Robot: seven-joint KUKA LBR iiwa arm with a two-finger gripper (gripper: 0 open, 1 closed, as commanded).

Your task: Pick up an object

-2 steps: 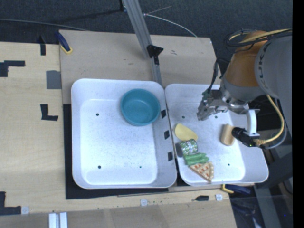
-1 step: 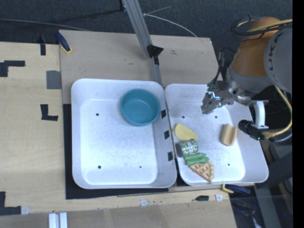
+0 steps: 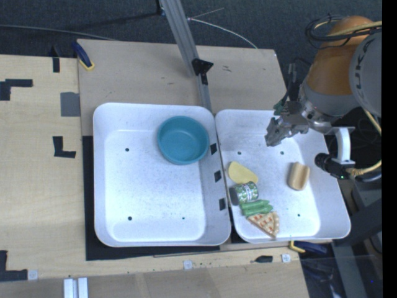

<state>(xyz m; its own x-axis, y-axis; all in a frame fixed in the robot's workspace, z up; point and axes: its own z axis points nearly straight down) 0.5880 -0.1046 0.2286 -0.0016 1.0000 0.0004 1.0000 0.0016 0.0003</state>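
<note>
Five Candidates, Nothing Gripped Yet

Jaws (image 3: 275,137) hang over the upper part of the right bin (image 3: 322,222), dark and foreshortened; whether they are spread or pressed together cannot be told from this slant, and nothing shows between them.

Nearest, below and to their right, lies a tan bread-like roll (image 3: 298,176), well apart from everything else. Further off, along the bin's left side, a yellow piece (image 3: 241,172), a small green can (image 3: 246,193), a green pod-shaped thing (image 3: 255,207) and an orange wedge (image 3: 265,223) crowd together, touching or nearly so. The left bin (image 3: 111,166) holds a blue bowl (image 3: 182,139).

Judged from this, the roll is the cleaner target: descend squarely over it, closing across its narrow width.

The arm's upper part is cut off at the frame edge, and the cluster's overlaps stay hard to read.
</note>
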